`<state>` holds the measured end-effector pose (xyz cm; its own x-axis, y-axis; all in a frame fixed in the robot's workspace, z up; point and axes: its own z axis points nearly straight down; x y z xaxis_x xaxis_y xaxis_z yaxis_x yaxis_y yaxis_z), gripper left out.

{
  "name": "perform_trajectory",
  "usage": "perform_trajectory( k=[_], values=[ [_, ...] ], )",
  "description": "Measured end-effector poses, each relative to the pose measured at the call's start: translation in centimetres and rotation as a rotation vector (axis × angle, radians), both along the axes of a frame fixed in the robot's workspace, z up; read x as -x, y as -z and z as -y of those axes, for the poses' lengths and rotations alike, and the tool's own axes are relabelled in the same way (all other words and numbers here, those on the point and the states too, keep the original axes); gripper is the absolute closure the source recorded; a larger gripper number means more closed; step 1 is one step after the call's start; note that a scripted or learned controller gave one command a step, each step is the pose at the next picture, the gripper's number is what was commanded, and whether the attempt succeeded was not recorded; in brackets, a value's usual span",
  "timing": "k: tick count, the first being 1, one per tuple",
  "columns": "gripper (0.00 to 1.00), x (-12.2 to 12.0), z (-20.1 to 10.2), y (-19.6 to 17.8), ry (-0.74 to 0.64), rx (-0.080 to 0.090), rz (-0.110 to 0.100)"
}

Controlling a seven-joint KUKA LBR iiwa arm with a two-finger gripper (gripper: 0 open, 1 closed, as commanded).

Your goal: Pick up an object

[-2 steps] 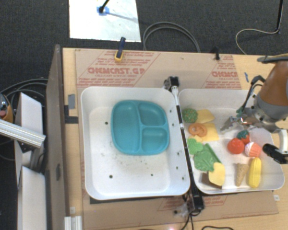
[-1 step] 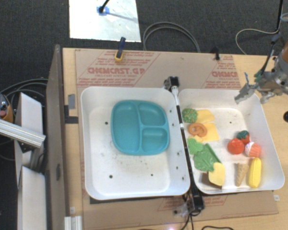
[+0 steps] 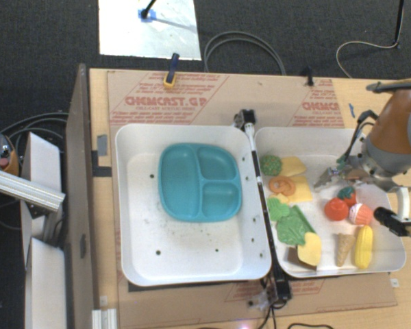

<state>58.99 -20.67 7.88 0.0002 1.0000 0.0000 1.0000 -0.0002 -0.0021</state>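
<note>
Two white bins sit side by side mid-frame. Left bin (image 3: 140, 252) holds a teal divided plate (image 3: 198, 182) w/ bare floor all round it, esp. below. Right bin (image 3: 329, 142) is crowded: toy food packed lower centre-right, incl. a red tomato (image 3: 335, 209) and yellow corn (image 3: 363, 247); upper strip free. Gripper (image 3: 337, 175) at right edge, above the tomato; can't tell its grip state.

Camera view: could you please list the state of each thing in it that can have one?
Teal tray: upright in left bin, compartments bare.
Tomato: loose in right bin, not gripped.
Corn: lying flat by the cone.
Pincer: low over right bin, nothing visibly held.
</note>
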Motion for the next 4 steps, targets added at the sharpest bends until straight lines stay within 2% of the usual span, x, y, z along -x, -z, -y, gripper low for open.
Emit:
perform_trajectory(
  k=[1,2,3,4],
  values=[
    [0.0,-8.4,-0.4,-13.0,-0.009,0.006,0.023],
    [0.0,-1.7,0.0,-5.3,0.001,-0.002,-0.006],
    [0.0,4.8,-5.6,-0.3,-0.003,-0.003,-0.003],
    [0.0,-3.1,-0.5,-9.5,-0.004,0.008,0.019]
  ],
)
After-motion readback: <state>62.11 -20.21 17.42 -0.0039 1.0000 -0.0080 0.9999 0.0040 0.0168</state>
